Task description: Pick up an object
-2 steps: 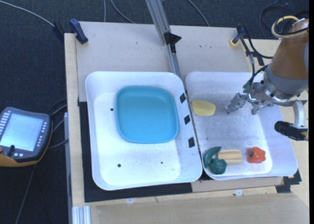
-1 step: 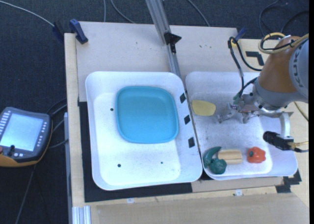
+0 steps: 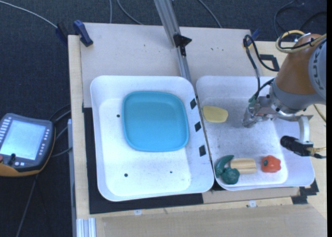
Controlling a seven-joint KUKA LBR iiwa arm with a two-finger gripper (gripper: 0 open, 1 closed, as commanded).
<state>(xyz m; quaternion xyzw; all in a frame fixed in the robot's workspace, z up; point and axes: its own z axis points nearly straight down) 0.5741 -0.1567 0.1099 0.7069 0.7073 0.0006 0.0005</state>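
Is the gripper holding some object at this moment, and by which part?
Nothing is seen held. The gripper hangs over a bare spot of the right bin, apart from the yellow piece; whether its fingers are open cannot be told.

Both bins white with fine dark speckling: left bin [image 3: 106, 127] holds a plain turquoise plate [image 3: 155, 121]; right bin [image 3: 233, 132] holds a pale yellow piece [image 3: 215, 114], a dark green item [image 3: 226, 169], a tan block [image 3: 244, 165] and a red-orange item [image 3: 270, 164]. Arm [image 3: 301, 72] grey with orange band, metallic grey gripper [image 3: 252, 115]. Bench top [image 3: 135, 49] pale beige, floor [image 3: 31, 49] dark grey.
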